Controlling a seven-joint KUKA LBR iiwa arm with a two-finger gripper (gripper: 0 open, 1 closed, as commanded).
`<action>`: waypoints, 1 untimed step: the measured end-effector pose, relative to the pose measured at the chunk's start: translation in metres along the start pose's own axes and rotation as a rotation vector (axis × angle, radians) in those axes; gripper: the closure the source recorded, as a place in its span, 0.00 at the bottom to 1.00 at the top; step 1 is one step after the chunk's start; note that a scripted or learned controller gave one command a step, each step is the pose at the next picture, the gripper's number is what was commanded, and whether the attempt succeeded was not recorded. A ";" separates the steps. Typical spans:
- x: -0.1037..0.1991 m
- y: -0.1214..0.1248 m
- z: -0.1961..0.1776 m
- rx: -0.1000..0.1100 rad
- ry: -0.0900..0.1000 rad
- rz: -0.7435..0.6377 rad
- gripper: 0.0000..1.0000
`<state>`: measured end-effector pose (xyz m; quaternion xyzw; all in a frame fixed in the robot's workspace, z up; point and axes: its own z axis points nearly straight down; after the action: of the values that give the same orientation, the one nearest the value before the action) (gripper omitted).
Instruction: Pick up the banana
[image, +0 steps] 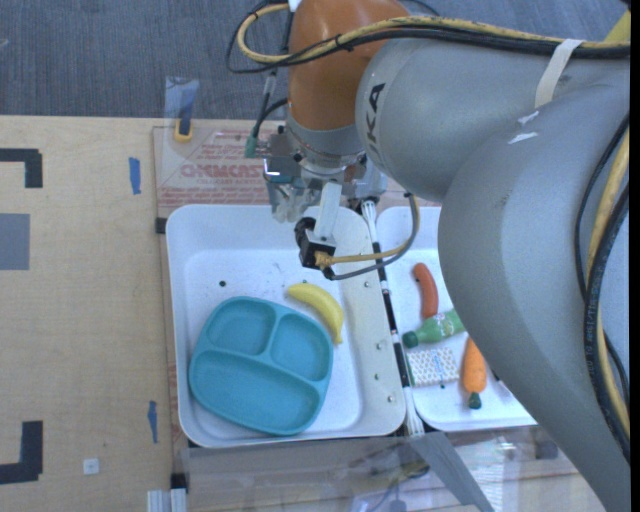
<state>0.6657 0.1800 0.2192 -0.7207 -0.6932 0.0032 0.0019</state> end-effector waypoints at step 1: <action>0.009 -0.015 0.022 0.000 0.000 -0.015 1.00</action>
<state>0.6505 0.1892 0.1974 -0.7153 -0.6988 0.0033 0.0019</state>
